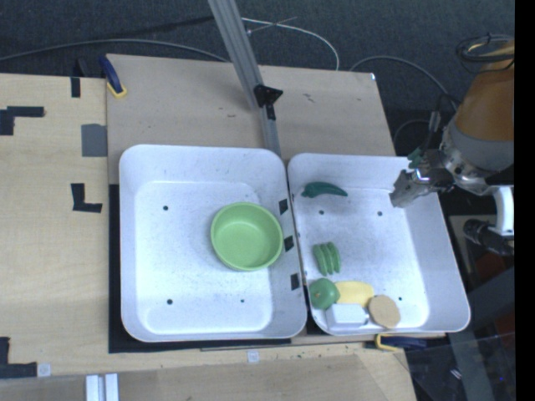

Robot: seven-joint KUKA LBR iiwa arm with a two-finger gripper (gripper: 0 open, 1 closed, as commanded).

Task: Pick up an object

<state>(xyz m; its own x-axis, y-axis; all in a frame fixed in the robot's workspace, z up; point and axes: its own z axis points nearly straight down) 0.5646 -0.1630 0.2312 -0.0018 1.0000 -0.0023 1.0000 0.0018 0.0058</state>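
The right bin (422,249) holds a dark green pepper-like piece (323,190) near its back left. A ridged light green item (327,257) lies mid-left. At the front lie a green round fruit (323,291), a yellow banana-like piece (354,291), a white block (349,314) and a tan round disc (384,311). My gripper (405,191) hangs over the right bin's back right corner, well apart from all these objects, and nothing shows between its fingers.
A green bowl (246,236) sits in the left bin (150,224). A grey pole (238,44) slants over the bench behind the bins. Cables trail on the dark floor behind. The arm's orange band (489,98) is at the right edge.
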